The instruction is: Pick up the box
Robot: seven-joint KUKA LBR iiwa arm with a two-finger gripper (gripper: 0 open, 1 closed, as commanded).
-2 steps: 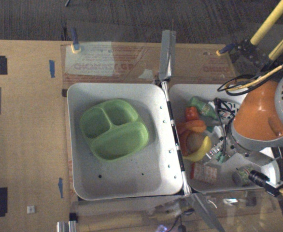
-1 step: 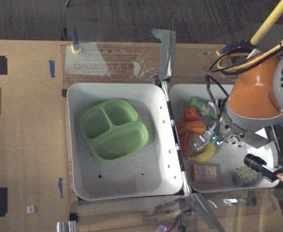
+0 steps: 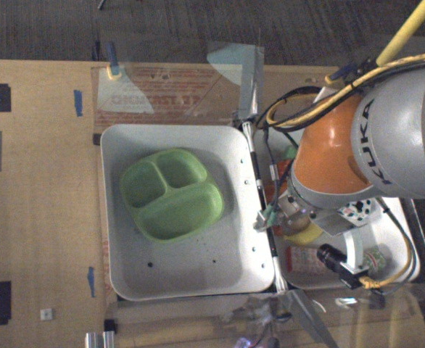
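Gripper (image 3: 279, 220) first: in the camera view it hangs low over the near-left part of the right bin (image 3: 410, 258), close against the wall that bin shares with the left bin (image 3: 125, 267). The arm's own wrist covers it from above, so I cannot tell whether it is spread, closed, or pinching anything, and nothing can be seen gripped in it

The arm (image 3: 394, 129) reaches in from the right and bends steeply down, its orange band (image 3: 328, 162) sitting right over the work spot. That posture suits a straight-down approach into a shallow bin, and it is also why so much of the bin floor is hidden

Just below the wrist lies a flat pale item with red print, most likely the box (image 3: 303, 259), resting on the floor of the right bin near its front edge. A yellow object (image 3: 305, 232) sits between it and the gripper, touching or nearly so; I cannot tell which. The box seems to lie on the bin floor, not lifted, so I judge the pick as not yet done

The green divided plate (image 3: 172, 194) lies alone in the middle of the left bin, well apart from the action and no obstacle. Crowding near the shared wall looks like the main risk, since the gripper could close on the yellow object instead
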